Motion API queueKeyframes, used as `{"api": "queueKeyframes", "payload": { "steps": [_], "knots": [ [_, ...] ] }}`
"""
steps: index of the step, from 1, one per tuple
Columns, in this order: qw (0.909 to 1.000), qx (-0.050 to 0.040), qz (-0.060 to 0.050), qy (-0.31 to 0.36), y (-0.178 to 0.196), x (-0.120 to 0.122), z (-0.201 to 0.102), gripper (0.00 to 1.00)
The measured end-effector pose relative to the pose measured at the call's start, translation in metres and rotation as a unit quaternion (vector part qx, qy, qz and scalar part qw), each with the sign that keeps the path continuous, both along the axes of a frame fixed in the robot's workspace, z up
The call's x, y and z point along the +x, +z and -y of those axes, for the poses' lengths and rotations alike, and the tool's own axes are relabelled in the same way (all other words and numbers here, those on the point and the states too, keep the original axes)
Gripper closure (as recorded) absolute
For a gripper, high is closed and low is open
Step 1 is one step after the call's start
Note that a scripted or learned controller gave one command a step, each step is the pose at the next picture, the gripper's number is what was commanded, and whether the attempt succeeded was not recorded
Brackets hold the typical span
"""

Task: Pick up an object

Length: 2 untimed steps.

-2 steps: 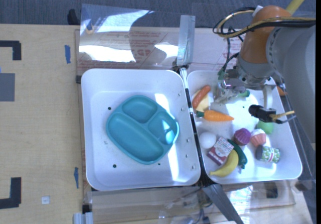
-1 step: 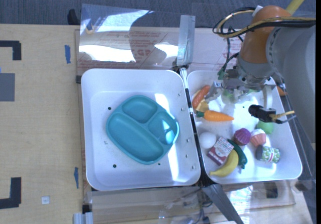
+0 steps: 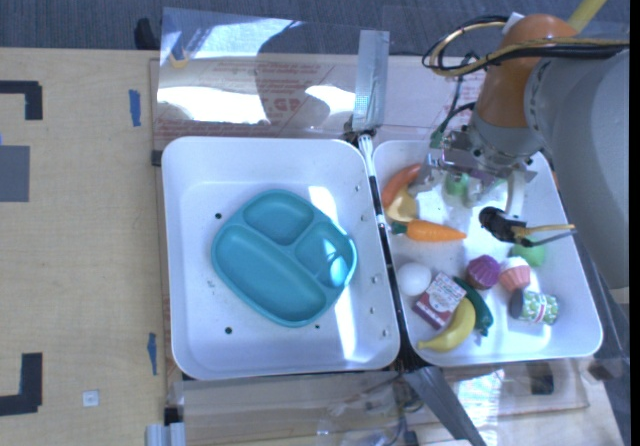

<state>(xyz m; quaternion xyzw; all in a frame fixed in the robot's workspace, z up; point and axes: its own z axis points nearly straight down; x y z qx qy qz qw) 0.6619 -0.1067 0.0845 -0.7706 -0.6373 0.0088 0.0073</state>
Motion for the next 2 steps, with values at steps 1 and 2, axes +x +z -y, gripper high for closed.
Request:
{"api": "queueKeyframes", "payload": {
  "steps": [1, 2],
  "knots": [
    [0.9877, 0.0015, 0.013, 0.156, 0.002, -0.082, -0.011, 0.00],
    [0.9831, 0.0013, 0.014, 0.183, 0.022, -0.059, -0.006, 0.00]
  ]
}}
